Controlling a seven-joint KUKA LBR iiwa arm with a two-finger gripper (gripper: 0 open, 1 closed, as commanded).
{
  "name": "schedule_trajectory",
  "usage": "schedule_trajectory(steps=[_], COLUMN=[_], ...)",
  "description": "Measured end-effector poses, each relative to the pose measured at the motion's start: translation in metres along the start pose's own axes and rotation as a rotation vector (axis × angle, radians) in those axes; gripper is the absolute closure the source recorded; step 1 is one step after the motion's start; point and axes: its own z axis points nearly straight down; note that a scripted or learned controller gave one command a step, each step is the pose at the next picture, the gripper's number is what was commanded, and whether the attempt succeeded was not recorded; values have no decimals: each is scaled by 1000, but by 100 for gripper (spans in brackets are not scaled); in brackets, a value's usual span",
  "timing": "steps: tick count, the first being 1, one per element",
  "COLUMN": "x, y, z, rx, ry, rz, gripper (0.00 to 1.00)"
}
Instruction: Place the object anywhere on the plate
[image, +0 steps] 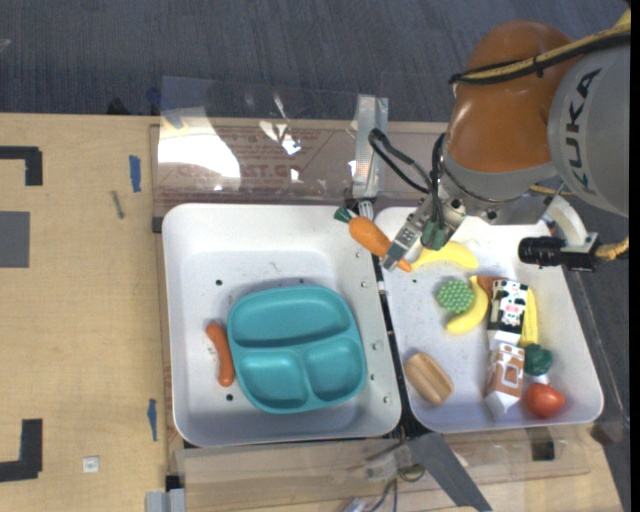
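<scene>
Carrot (371, 238) — orange, green-topped, lying tilted across the divide between the two white bins, at the far inner corner; its lower tip sits under the hand (412, 247).
Hand — grey, on the arm (520, 110) that enters from the right, poised at the carrot's lower end; whether its fingers grip the carrot or stand apart cannot be told.
Plate (295, 347) — teal, three compartments, in the left bin (190, 250), well apart from the carrot.
Sausage (221, 353) — reddish, just beside the plate's left edge.
Right bin (585, 395) — holds a banana (450, 257) near the hand, a green bumpy item (455, 295) on a yellow piece, a bread roll (428, 378), a milk carton (509, 306), a brown carton (504, 372) and a tomato (545, 400).
Tabletop (70, 320) — pale wood.
</scene>
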Motion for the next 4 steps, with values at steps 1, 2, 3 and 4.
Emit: schedule_trajectory(steps=[1, 2, 3, 4], x=[98, 170, 169, 117], y=[16, 36, 34, 2], z=[13, -20, -19, -183], rx=[-1, -7, -4, -8], ry=[5, 1, 1, -7], rz=[-70, 73, 77, -475], gripper=[100, 100, 0, 0])
